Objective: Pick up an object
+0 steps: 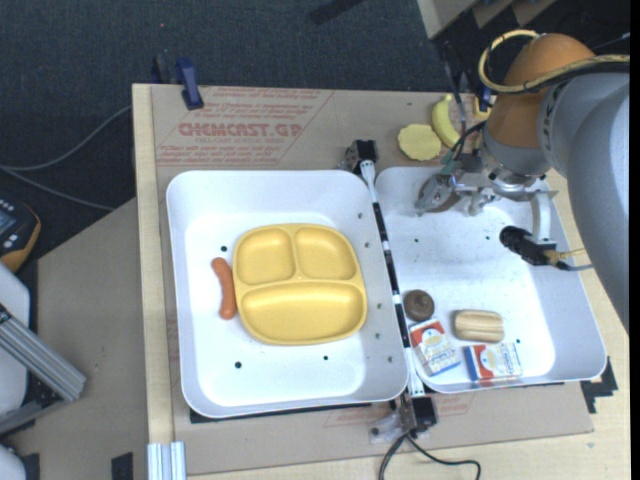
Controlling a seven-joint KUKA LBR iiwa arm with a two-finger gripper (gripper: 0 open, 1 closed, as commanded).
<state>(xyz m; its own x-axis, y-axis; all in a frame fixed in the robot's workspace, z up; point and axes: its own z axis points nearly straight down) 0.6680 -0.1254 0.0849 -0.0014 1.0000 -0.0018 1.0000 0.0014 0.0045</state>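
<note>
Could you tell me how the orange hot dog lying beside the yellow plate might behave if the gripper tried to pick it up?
The hot dog is long and rounded, so it would probably roll if nudged sideways. It looks like smooth toy plastic, so likely light and somewhat slippery. It lies close against the yellow plate, leaving little finger room there.

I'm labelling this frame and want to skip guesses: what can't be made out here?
- Hand: too small and cluttered in the camera view to tell open from shut.
- Cartons: print too small to read.
- Banana: partly hidden behind cables and the arm.
- Right bin: far corner covered by the arm.
</note>
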